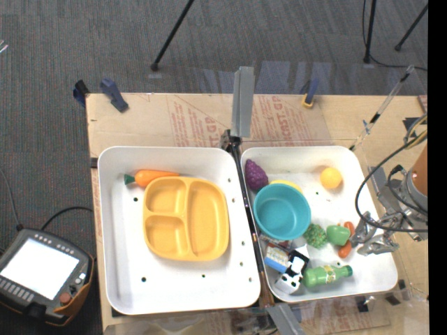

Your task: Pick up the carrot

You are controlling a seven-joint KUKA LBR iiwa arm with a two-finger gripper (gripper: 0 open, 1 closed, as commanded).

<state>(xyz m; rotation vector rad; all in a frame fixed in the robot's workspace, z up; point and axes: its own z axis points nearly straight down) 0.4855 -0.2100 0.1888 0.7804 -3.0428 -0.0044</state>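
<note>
- The carrot [155, 177] lies in the left bin [112, 257], far across from the end effector [374, 243], which sits at the outer edge of the right bin [380, 271]. The whole width of both bins lies between them.
- The carrot rests on its side along the far edge of the yellow divided plate [187, 218], touching or just beside the plate's rim. Its green stub end points away from the end effector and its orange tip points toward it.
- It looks like a small plastic toy, so I judge it light, stiff and smooth. It should not crush, but a tapered, glossy body may squirt out of a pinch.
- The thicker part near the green end looks like the best place to grip, across the short width. The plate's rim crowds one side, so a finger has little room there.
- The end effector hangs low beside a green vegetable toy [338, 234] and a small orange piece [346, 248] in the right bin. Nothing is visibly between its fingers, and whether they are spread or closed I cannot tell.
- A blue bowl [281, 211], a purple toy [255, 175], a yellow ball [331, 179] and a green bottle [327, 276] lie between it and the left bin.
</note>
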